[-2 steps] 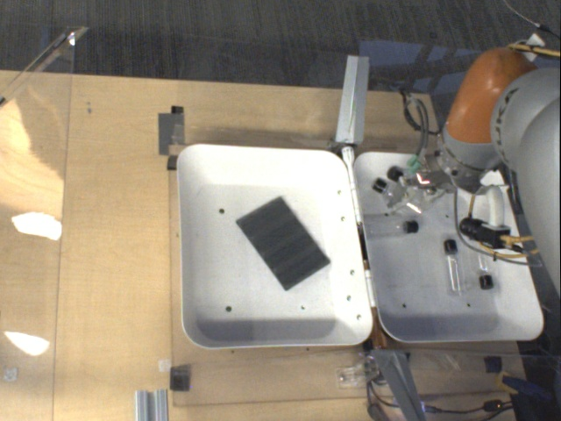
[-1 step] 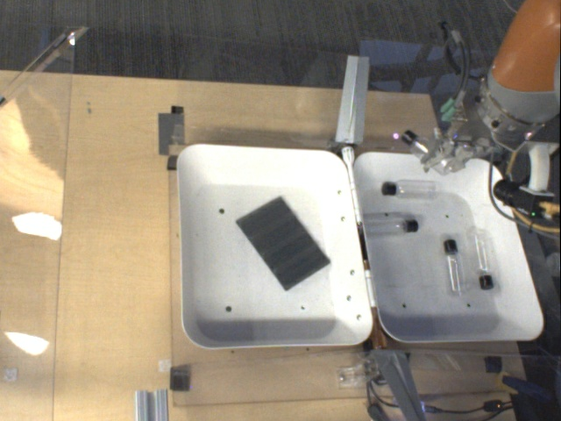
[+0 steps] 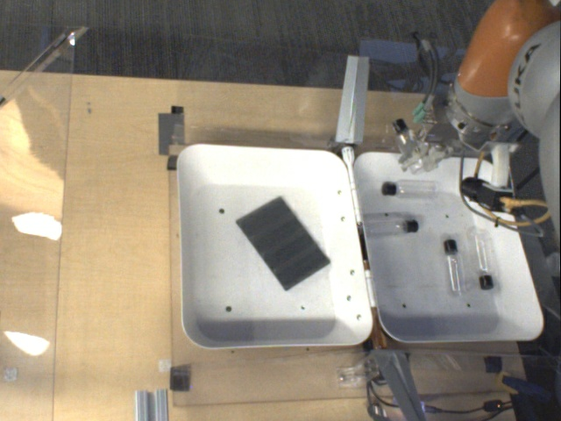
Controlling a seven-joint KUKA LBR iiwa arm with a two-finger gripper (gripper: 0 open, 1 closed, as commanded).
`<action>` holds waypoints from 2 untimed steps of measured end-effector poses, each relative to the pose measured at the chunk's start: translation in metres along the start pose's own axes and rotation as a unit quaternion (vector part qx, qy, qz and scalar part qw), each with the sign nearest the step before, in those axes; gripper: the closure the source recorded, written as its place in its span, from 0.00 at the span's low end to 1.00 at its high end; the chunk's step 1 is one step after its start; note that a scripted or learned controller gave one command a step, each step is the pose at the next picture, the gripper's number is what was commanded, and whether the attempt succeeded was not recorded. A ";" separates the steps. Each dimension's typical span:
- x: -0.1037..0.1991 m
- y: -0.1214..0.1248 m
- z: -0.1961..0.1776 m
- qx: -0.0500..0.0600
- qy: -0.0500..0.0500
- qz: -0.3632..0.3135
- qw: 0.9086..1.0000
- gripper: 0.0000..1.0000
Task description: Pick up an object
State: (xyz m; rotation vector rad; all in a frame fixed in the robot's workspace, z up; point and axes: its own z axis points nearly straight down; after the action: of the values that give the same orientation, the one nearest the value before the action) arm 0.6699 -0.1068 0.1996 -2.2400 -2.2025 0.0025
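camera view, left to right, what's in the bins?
Dark flat pad in the left bin → right bin: clear tube, small black-capped piece, black-capped vial, second vial.

Taking the left shallow white plastic bin [image 3: 197,261] as landmark, a flat dark grey rectangular pad [image 3: 282,241] lies in it near its middle, turned at a slant, and a thin upright grey metal strip [image 3: 354,97] stands just behind its far right corner. Touching that bin's right side is the right shallow white plastic bin [image 3: 526,310], in which lie what seem to be four small clear tubes with black caps [image 3: 451,264], spread apart. The robot's two-finger gripper [image 3: 419,152] hangs over the second bin's far edge, well right of the pad.
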 end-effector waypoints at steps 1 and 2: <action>0.001 0.002 -0.008 -0.001 -0.001 -0.004 1.000 1.00; 0.003 0.004 -0.016 -0.001 -0.002 -0.008 1.000 1.00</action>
State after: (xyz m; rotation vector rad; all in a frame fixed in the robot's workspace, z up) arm 0.6738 -0.1040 0.2154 -2.2254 -2.2222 0.0038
